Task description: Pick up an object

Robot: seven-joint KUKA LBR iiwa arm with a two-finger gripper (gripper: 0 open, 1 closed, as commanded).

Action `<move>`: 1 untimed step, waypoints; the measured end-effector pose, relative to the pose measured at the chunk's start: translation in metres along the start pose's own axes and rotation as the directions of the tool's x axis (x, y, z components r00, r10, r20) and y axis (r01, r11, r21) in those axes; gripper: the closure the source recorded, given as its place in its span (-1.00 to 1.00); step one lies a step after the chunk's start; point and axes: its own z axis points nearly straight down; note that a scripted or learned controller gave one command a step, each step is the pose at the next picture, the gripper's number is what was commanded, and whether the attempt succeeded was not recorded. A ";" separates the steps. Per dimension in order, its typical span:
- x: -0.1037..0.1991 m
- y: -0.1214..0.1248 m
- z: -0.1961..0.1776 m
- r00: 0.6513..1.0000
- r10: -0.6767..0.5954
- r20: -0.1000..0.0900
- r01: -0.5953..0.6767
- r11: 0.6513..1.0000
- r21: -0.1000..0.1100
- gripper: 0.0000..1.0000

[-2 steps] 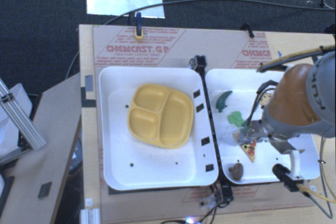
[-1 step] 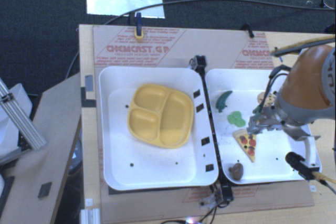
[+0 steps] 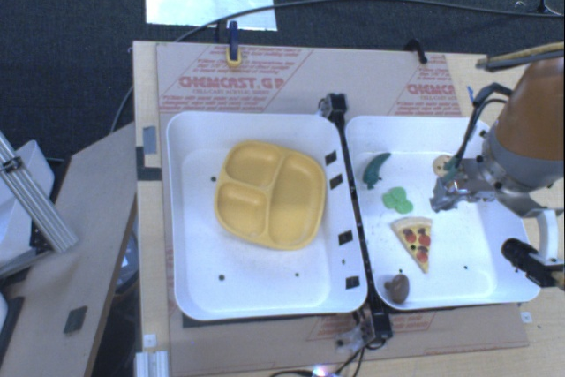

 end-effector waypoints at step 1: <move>-0.006 0.009 -0.059 1.000 0.000 0.000 0.000 1.000 0.000 1.00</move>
